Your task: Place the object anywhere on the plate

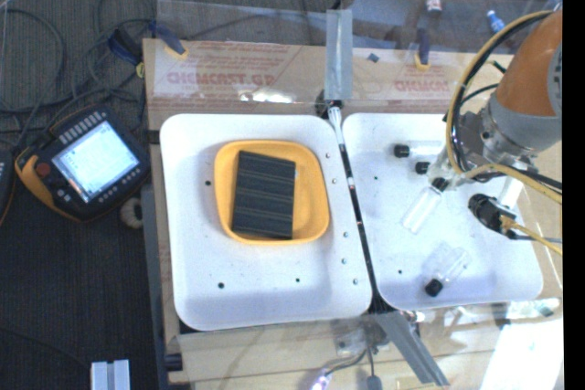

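A yellow plate [315, 215] sits in the middle of the left bin [192, 269]. A black ribbed rectangular object [264, 194] lies flat on the plate, its long side running front to back. My gripper [446, 171] hangs over the right bin [512, 274], well to the right of the plate and apart from the black object. The grey wrist and its cables cover most of the gripper.
Several clear vials with black caps lie in the right bin: one near the back [416, 149], one in the middle [422, 207] just below the gripper, one near the front [445, 268]. A teach pendant [87, 164] lies left of the bench.
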`<state>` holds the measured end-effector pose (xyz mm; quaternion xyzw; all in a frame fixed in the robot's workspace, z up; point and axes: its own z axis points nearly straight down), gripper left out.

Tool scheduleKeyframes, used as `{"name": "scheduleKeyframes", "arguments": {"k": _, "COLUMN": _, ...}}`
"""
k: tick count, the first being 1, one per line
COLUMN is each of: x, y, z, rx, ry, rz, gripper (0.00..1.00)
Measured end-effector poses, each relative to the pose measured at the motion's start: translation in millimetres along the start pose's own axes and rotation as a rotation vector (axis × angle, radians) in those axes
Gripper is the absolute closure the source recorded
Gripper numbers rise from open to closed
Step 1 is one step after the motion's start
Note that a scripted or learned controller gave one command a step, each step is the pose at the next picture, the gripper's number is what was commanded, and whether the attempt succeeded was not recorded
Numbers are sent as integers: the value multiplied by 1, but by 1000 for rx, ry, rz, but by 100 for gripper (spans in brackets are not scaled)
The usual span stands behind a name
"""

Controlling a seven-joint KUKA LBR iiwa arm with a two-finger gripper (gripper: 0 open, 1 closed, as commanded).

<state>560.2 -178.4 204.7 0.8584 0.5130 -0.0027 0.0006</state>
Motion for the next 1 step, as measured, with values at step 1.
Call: {"name": "scheduleKeyframes", "arguments": {"k": 1, "x": 0, "y": 0, "z": 0, "rx": 0, "ry": 0, "rz": 0, "gripper": 0}}
